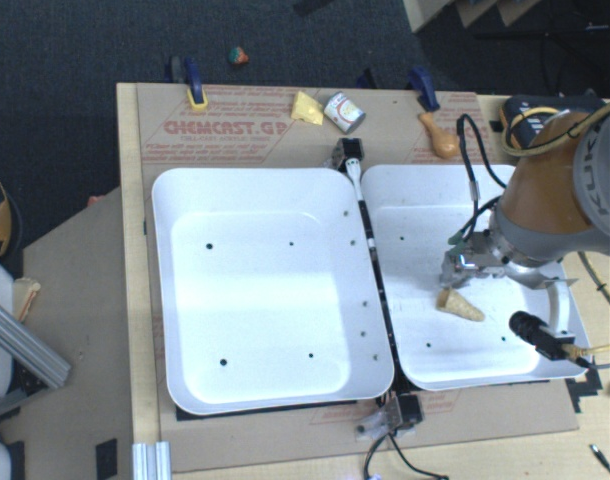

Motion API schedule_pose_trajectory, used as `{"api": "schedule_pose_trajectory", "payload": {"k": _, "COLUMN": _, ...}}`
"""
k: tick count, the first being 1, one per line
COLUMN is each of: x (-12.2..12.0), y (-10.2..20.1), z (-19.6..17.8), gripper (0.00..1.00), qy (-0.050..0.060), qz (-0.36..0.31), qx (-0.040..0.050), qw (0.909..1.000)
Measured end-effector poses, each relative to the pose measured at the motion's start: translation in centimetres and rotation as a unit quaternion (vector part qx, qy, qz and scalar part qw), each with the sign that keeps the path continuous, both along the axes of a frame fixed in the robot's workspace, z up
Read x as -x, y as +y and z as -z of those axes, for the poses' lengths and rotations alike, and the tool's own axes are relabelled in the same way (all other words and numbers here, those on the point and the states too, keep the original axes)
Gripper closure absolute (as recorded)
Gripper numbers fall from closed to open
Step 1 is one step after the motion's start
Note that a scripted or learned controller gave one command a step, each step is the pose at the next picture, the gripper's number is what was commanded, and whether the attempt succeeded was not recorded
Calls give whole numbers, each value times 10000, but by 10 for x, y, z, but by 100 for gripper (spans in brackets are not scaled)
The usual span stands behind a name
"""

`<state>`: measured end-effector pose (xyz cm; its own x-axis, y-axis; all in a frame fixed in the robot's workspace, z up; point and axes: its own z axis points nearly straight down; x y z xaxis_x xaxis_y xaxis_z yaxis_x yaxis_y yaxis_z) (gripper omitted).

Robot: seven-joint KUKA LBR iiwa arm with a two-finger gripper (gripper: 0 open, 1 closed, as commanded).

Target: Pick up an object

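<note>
- From my station I see the arm (pixel 553 193) reaching in from 3 o'clock, its orange band over the far right of the right bin (pixel 415 218).
- The end effector (pixel 461 270) hangs low over the middle of that bin's floor. From this slanted view I cannot tell whether it is apart or together.
- The tan wedge (pixel 461 306) lies on the floor of the right bin, just at 6 o'clock of the end effector, with its long side running from 10 o'clock to 4 o'clock. I cannot say whether the two touch, and nothing I see shows the wedge gripped.
- The left bin (pixel 255 288) sits at 9 o'clock of the right one, rim against rim. A black clip (pixel 349 152) sits where the rims meet at 12 o'clock.
- On the tabletop (pixel 133 268), beyond the bins at 12 o'clock, a yellow chunk (pixel 307 109) lies just beside a small white box (pixel 343 113).
- An orange-brown pear-shaped piece (pixel 442 138) lies further toward 3 o'clock, near the right bin's far rim.
- One blue clamp (pixel 194 83) grips the far edge at 11 o'clock, and a second blue clamp (pixel 421 87) at 1 o'clock.
</note>
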<state>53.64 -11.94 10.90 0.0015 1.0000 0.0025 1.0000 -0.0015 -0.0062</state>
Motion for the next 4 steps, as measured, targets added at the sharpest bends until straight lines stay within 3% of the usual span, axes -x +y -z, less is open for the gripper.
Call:
{"api": "schedule_pose_trajectory", "payload": {"k": 1, "x": 57, "y": -4, "z": 24, "gripper": 100, "qy": -25, "qz": 11, "qx": 9, "qw": 10000}}
{"api": "schedule_pose_trajectory", "payload": {"k": 2, "x": 56, "y": -100, "z": -98, "gripper": 100, "qy": -104, "qz": 31, "qx": 76, "qw": 9999}}
{"api": "schedule_pose_trajectory", "payload": {"k": 3, "x": 57, "y": -41, "z": -44, "gripper": 100, "qy": -6, "qz": -29, "qx": -10, "qw": 10000}}
{"api": "schedule_pose_trajectory", "payload": {"k": 4, "x": 56, "y": -83, "z": -155, "gripper": 100, "qy": -95, "qz": 3, "qx": 50, "qw": 9999}}
